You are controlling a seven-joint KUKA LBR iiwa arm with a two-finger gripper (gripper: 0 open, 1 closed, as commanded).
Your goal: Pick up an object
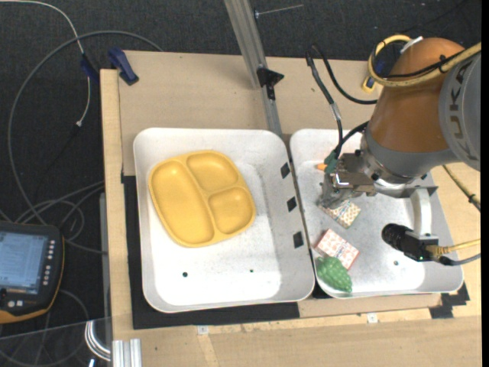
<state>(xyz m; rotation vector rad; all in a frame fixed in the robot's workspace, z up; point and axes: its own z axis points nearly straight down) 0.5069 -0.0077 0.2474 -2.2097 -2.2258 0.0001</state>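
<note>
My gripper (334, 198) reaches down into the right bin (382, 280), its fingers just above a small patterned packet (346, 214) lying flat. A red-and-white checked packet (337, 248) lies a little nearer the front. A green bumpy object (334, 274) rests against the bin's front left corner. Nothing is seen between the fingers. The arm's orange band (416, 90) and grey wrist hide the bin's back right part.
The left bin (153, 281) holds a yellow three-compartment plate (201, 197). A metal pole (248, 37) rises at the back between the bins. A black cylindrical part (405, 241) of the arm's fittings hangs over the right bin's front right. Cables lie off the bench to the left.
</note>
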